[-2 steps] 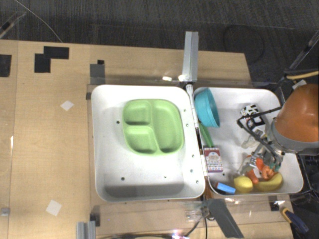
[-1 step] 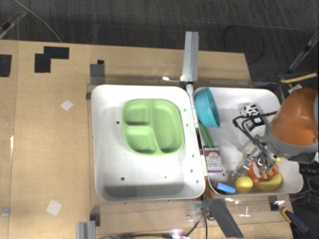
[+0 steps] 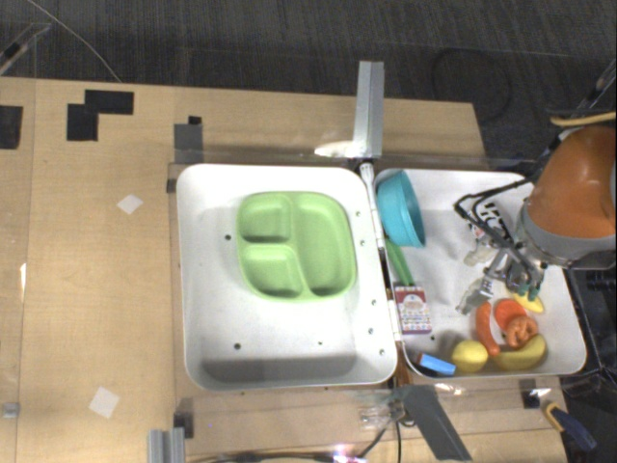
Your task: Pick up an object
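Two white bins [image 3: 198,287]: one green tray [image 3: 294,244] left, one teal bowl [image 3: 399,208] right; hand [image 3: 492,283] grip unclear.

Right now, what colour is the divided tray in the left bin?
Light green; the divided tray shows clearly in the camera view.

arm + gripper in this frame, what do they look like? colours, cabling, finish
The arm shows a bulbous orange band above a grey wrist section. Black cable loops out from the wrist on its left side. The gripper is bare silvery metal, with thin fingers and some small darker fittings. No markings are legible at this resolution.
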Action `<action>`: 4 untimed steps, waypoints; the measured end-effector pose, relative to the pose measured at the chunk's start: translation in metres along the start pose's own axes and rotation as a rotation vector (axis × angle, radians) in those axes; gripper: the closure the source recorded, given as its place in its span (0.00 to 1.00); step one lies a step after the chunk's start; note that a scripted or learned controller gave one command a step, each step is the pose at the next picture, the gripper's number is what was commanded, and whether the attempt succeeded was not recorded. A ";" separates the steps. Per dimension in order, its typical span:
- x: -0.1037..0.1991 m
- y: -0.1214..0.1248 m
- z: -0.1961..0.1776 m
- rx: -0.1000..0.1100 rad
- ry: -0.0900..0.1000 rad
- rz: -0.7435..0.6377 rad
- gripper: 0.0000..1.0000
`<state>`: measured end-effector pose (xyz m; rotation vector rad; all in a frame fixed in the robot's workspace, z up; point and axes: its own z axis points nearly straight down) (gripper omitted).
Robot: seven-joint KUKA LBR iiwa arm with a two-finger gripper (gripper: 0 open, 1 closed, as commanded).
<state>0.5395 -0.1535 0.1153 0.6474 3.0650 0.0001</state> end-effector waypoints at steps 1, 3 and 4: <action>0.002 0.001 0.025 -0.001 -0.003 0.066 0.00; 0.034 -0.001 0.011 -0.007 -0.024 0.161 1.00; -0.044 -0.012 -0.140 -0.002 -0.012 0.123 1.00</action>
